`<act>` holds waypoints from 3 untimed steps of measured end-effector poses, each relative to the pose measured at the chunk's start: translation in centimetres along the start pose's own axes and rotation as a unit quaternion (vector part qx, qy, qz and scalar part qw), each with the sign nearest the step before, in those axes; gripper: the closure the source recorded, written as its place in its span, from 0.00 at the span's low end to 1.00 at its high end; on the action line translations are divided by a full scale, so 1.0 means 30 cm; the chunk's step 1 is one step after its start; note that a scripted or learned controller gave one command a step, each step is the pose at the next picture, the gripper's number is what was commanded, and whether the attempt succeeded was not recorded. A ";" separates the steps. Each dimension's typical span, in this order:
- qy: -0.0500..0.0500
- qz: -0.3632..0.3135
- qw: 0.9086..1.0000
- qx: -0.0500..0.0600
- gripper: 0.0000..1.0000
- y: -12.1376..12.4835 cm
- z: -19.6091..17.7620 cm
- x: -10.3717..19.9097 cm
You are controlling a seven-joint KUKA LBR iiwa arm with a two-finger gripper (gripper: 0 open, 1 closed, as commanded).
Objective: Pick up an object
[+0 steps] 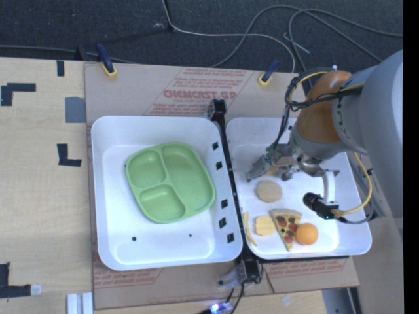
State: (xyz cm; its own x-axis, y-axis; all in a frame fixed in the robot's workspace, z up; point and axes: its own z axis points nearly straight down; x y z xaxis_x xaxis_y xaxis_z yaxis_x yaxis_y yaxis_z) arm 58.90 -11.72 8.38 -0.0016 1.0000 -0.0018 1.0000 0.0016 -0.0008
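Note:
The right bin (340, 247) holds a round tan cookie (269, 191), a small yellow block (264, 226), a pizza slice (285, 227) and an orange ball (306, 233). My gripper (267, 167) hangs low over the bin's upper left part, just above the cookie and close to the divider between the bins. I see nothing clearly held in it. A green three-compartment plate (170, 182) lies in the left bin (111, 241).
The grey arm with its orange band (327, 110) covers the right bin's upper right part. A black cable clip (319, 205) on the arm hangs beside the food. Loose cables run across the dark floor behind the bench.

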 end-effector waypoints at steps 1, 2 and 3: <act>0.000 0.000 1.000 -0.001 1.00 0.003 -0.039 0.000; 0.001 0.000 1.000 -0.003 1.00 0.020 -0.245 -0.012; 0.001 0.000 1.000 -0.001 1.00 0.014 -0.385 -0.008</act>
State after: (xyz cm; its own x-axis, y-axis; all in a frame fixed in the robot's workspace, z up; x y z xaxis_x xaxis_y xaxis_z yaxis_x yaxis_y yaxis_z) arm 59.32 -11.94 19.93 -0.0014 1.0000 0.0003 1.0000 0.0014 0.0019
